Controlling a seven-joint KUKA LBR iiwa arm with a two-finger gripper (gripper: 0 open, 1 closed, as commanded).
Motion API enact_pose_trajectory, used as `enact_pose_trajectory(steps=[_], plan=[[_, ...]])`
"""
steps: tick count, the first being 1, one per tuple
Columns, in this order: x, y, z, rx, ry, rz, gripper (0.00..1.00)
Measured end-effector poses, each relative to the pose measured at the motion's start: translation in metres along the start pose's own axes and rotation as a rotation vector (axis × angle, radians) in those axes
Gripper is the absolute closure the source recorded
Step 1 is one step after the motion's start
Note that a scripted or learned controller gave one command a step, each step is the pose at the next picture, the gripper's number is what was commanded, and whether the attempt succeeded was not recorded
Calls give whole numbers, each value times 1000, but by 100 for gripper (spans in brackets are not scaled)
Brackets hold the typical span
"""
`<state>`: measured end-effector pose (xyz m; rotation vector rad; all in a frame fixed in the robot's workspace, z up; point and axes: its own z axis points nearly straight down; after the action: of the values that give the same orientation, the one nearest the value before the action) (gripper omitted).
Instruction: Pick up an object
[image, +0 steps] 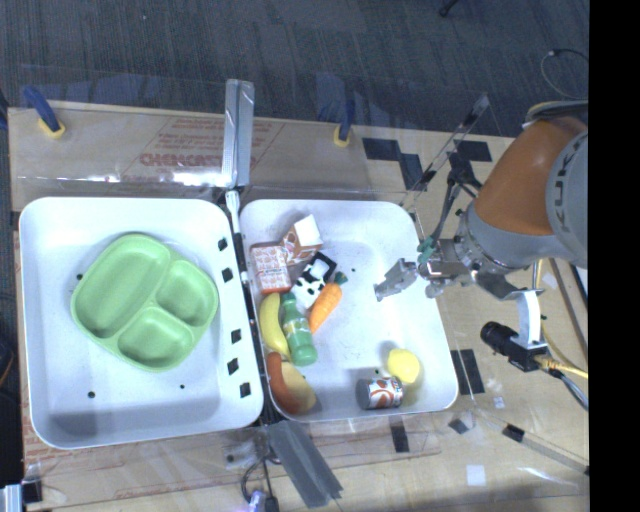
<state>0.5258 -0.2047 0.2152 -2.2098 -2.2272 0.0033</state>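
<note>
The gripper (395, 281) hangs over the right bin (400, 220), near that bin's right wall, with bare white floor beneath it. Nothing shows between its jaws; whether they stand apart or together cannot be told from this slant, since the tip reads as one grey shape.

The things to pick lie mostly along the right bin's left side — a banana (270, 322), a green bottle (297, 332), a carrot (325, 306), a small red carton (269, 266) and a black-and-white toy (317, 272) — packed so that several touch. An apple (291, 388) sits at the lower left corner. A lemon (403, 365) and a small can (381, 391) lie just beside each other near the lower right. The left bin (50, 230) carries a green divided plate (146, 299).

The likely risks, as a judgement: a straight descent from here would probably close on nothing. A reach into the crowded left cluster could push neighbours aside or pinch two things at once. The lemon and the lying can are rounded and may roll out of a closing grasp — or wedge against the near wall.
</note>
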Motion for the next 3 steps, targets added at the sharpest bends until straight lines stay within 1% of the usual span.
enact_pose_trajectory(steps=[1, 2, 3], plan=[[44, 14, 124, -1, -1, -151, 0], [44, 14, 114, 0, -2, -156, 100], [68, 77, 8, -4, -1, -88, 100]])
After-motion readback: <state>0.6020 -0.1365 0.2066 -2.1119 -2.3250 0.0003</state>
